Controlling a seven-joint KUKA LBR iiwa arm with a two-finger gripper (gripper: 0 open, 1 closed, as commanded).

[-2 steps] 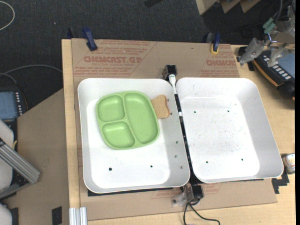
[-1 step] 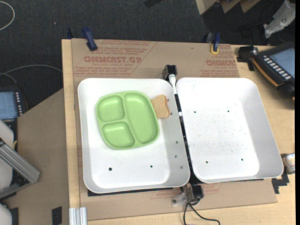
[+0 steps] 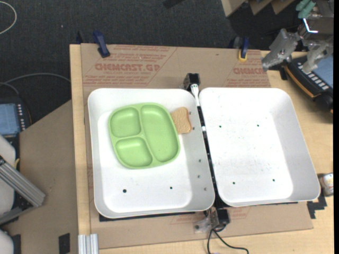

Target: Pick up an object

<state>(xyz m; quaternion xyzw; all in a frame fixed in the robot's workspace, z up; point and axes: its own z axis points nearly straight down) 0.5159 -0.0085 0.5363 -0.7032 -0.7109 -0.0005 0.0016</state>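
Grey metal at the far right corner marks the jaws [image 3: 286, 46], parked beyond the bins and off the far edge of the right bin [image 3: 254, 144]; how far apart they stand I cannot tell, and nothing shows between them. They hang well apart from anything worth picking.

Moving left past the bare, speckled right bin, the left bin [image 3: 145, 194] holds the only candidates. A green divided plate [image 3: 143, 135] with three compartments lies flat in its far half, its long axis running from far left toward near right. Touching the plate's far right rim sits a small tan cracker-like piece [image 3: 182, 120], close to the bin's right wall, its long axis running roughly far to near.

By my judgement the task is at its start: no approach has been made. The next move calls for a long reach left across the right bin, then a descent over the tan piece or the plate's rim, with the bin wall crowding the grasp.
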